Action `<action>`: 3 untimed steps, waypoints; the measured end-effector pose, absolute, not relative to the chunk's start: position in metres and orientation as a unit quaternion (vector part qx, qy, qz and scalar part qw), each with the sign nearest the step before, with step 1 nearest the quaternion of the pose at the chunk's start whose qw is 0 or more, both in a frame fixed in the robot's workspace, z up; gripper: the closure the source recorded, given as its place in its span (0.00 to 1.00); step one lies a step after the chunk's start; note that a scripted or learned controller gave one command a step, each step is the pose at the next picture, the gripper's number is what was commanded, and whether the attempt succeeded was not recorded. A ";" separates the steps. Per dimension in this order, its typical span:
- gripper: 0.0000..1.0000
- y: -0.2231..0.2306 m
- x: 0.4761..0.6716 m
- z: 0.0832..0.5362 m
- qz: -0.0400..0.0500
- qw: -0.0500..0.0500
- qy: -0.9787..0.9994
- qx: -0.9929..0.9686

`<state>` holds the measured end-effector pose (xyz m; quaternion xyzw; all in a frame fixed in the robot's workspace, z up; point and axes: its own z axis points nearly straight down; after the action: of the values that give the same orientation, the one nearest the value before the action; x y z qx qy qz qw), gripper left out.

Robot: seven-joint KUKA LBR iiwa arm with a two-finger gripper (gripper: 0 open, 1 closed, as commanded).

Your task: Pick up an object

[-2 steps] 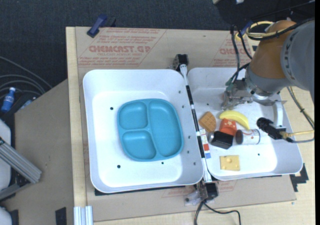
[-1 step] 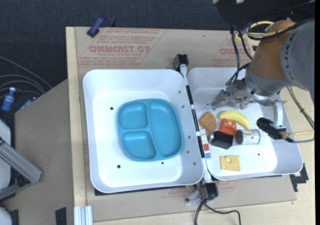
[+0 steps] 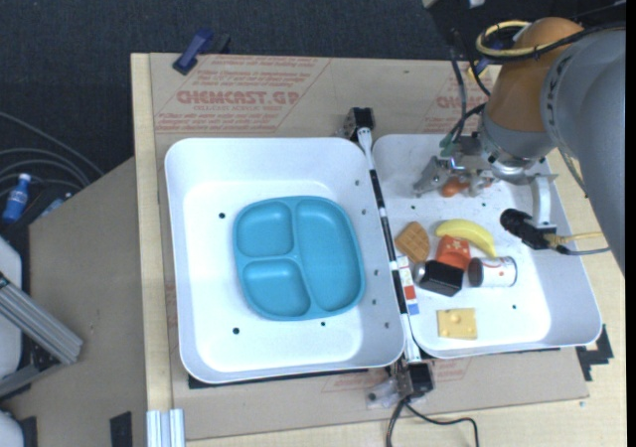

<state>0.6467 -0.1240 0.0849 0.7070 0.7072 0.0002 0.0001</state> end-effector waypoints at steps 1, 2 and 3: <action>1.00 -0.124 0.647 0.095 0.001 0.001 0.707 0.707; 0.00 -0.124 0.647 0.095 0.001 0.001 0.707 0.707; 0.00 -0.129 0.665 0.086 -0.003 -0.004 0.707 0.707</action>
<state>0.6654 -0.1293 0.0856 0.7074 0.7068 -0.0027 -0.0041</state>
